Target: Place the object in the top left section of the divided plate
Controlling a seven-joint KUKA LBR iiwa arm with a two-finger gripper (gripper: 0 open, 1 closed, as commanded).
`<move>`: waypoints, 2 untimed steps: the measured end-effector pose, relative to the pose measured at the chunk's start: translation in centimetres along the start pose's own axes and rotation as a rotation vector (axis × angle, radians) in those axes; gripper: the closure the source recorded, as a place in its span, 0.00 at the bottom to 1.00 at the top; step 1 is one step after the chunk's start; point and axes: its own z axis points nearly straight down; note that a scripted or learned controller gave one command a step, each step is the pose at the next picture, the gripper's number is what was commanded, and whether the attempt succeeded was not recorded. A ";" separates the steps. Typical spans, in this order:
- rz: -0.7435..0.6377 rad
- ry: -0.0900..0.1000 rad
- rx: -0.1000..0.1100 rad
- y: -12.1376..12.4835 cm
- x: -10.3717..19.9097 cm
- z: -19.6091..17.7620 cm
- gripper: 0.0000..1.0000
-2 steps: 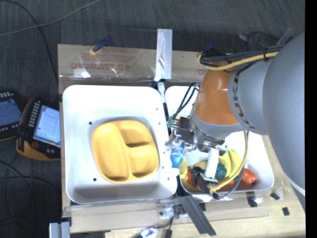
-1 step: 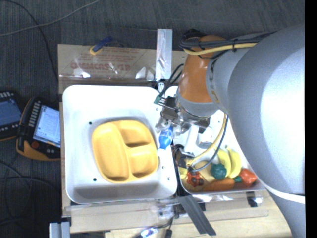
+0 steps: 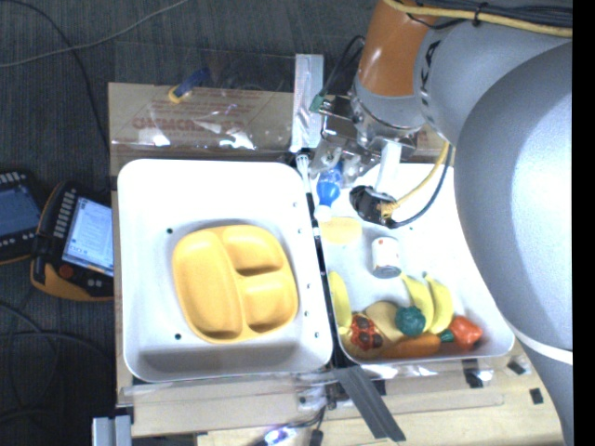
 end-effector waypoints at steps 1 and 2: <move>0.104 -0.001 0.003 -5.6 -6.5 5.1 1.00; 0.076 0.002 0.003 -8.1 -3.3 9.0 1.00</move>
